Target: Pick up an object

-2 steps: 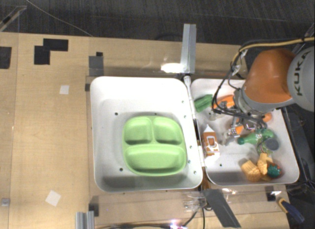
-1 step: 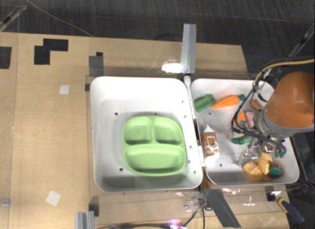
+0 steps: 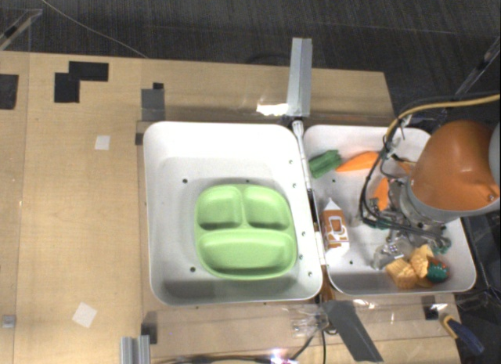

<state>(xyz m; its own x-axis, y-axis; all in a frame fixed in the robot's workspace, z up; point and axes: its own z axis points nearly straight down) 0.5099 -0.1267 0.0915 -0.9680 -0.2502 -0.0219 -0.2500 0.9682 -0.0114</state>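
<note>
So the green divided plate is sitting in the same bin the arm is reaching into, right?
Not quite. The camera view shows the green divided plate lying in the left bin, while the arm's gripper is down in the right bin, among the toy carrot and other small items.

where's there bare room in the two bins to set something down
The left bin has bare floor all around the green divided plate, widest between the plate and the bin's far and left walls. The right bin is crowded: carrot, small carton, yellow toys and the arm; just a bare strip lies along its near-left wall.
</note>
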